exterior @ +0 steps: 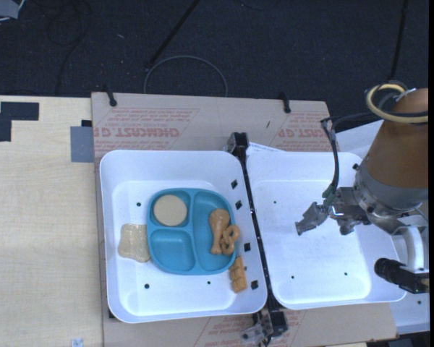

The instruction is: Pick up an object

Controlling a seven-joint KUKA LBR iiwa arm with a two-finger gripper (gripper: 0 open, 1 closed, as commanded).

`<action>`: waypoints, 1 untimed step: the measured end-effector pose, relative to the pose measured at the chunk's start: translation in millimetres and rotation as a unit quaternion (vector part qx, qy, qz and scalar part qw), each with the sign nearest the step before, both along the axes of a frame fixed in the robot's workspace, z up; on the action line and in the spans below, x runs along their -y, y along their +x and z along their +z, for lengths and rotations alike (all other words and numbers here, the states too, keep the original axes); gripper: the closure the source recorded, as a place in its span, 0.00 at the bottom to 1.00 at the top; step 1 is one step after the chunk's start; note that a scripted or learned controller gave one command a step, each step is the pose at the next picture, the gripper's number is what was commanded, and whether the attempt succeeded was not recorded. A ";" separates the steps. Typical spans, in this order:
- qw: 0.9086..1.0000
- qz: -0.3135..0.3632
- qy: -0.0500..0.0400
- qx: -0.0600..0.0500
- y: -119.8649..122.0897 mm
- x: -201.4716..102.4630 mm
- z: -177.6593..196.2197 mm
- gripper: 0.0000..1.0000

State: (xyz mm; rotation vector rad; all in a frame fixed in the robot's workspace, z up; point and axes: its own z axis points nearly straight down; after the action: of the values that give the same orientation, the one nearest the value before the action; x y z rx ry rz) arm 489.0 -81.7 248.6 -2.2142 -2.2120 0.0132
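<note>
Left bin (123, 295): pale flat piece (134, 242) beside a blue divided tray (175, 254); tray holds a round tan disc (169, 210) and a pretzel-like piece (223, 231); a small tan piece (238, 275) lies at the tray's right edge. Right bin (311, 280): pincer (309, 220) hovers low over the bare floor, nothing visibly between its fingers; open or clenched cannot be told. Judgement: no pickup done; all objects remain in the left bin, well apart.
</note>
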 end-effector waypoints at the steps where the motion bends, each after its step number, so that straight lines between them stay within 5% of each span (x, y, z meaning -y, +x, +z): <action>1: 1.000 0.001 -0.001 0.005 1.7 0.3 4.7 0.00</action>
State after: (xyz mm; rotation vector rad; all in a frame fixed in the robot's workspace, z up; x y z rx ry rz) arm 490.7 -82.0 253.3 -2.2180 -2.2191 0.0037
